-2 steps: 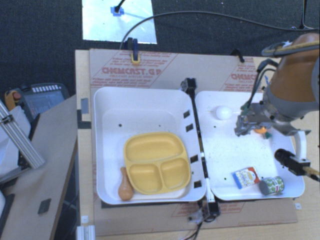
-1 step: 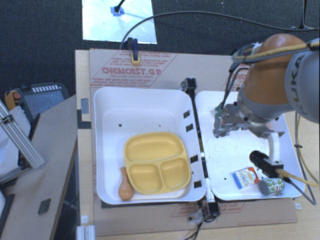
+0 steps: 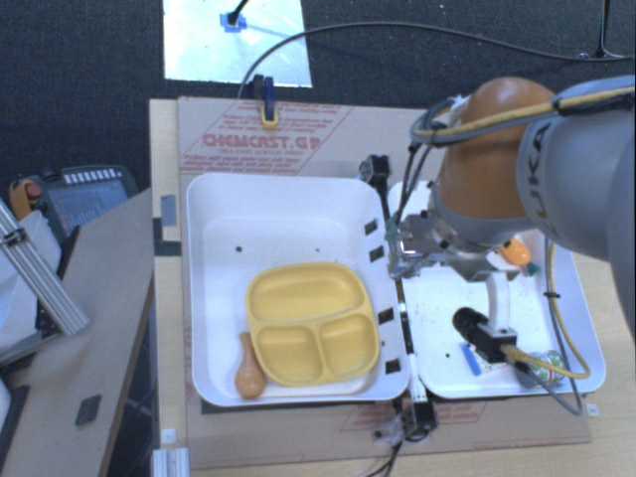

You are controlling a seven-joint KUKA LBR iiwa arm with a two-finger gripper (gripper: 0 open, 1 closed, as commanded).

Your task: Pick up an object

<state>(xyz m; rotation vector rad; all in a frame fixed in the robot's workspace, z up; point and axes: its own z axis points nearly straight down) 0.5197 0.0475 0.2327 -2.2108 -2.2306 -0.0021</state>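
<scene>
The gripper [image 3: 409, 256] is positioned over the left edge of the right bin [image 3: 437, 311], close to the left bin [image 3: 288, 217]. The state of the jaws cannot be told, as they are masked by the wrist; nothing is seen to be held.

Candidate objects are distributed as follows:

- A yellow divided plate [image 3: 310, 321] lies in the left bin, with a tan wooden spoon [image 3: 248, 368] just beside its lower left corner.
- In the right bin, a small orange item [image 3: 515, 252] lies partly hidden beneath the arm.
- A small blue item [image 3: 473, 362] lies near the front wall of the right bin.

It is judged that the approach is in hand and that no object has been secured. A single target should be selected before descent is begun. The items in the right bin are the nearer and are to be preferred. The gripper should be centred over the chosen item, with the jaws set across its narrower dimension. The bin walls should be avoided during descent, and the grasp should be confirmed visually before any lift is made
</scene>
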